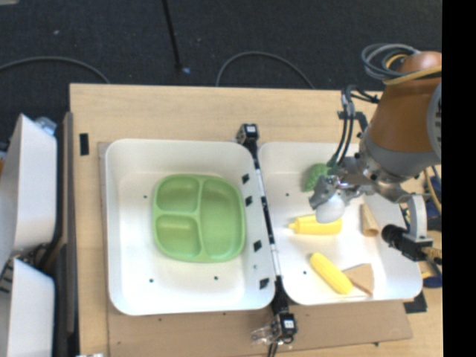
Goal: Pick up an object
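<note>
Gripper (328, 199) sits low in the right bin (294, 285), right-centre of frame, nose pointing down-left. Jaw state: cannot tell, tip is a grey-white blur from this angle. Nothing visibly between the jaws, so not calling it a hold.

Key relation: nearest candidate is the yellow piece (315, 226), just below the tip in frame, touching or nearly so; can't separate them from above. Long axis runs roughly left-right across the frame, small nub on its left end. My read is that a grasp wants the jaws closing across that axis, i.e. up-down in frame.

Look: bright yellow, blocky, short; probably rigid plastic toy.

Other options in the same bin:
- green lump (315, 174), just up-left of the tip, partly hidden by the wrist
- second yellow item (330, 273), lower in frame, long axis diagonal upper-left to lower-right, resembles a corn cob
- tan wedge (361, 277) touching its lower-right end
- tan piece (369, 219) right of the tip

Left bin (130, 281): green divided plate (198, 216), well apart, across the divider.
</note>
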Available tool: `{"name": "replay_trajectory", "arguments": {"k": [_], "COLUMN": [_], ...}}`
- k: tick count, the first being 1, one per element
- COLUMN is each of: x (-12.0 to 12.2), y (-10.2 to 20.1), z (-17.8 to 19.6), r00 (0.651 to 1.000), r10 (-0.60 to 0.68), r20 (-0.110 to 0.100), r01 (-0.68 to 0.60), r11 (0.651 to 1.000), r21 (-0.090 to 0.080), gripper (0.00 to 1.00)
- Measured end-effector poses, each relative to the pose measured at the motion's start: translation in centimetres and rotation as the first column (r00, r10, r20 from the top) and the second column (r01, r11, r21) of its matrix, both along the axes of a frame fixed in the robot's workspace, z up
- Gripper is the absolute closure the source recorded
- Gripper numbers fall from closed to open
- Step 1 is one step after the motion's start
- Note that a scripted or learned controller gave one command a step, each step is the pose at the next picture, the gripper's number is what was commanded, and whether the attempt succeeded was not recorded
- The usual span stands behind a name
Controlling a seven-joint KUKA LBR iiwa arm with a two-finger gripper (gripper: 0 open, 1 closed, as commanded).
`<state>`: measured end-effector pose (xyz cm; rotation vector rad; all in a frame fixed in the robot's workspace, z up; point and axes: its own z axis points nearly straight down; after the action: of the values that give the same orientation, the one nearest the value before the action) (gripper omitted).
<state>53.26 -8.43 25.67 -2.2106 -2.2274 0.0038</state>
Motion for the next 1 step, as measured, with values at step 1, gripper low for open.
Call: {"name": "replay_trajectory", "arguments": {"k": [1], "x": [2.30], "y": [4.93], "z": [0.10], "r00": [1.000], "r10": [0.000], "r20": [0.002], "r01": [0.000], "r11": [1.000], "r21": [0.000], "gripper": [1.00]}}
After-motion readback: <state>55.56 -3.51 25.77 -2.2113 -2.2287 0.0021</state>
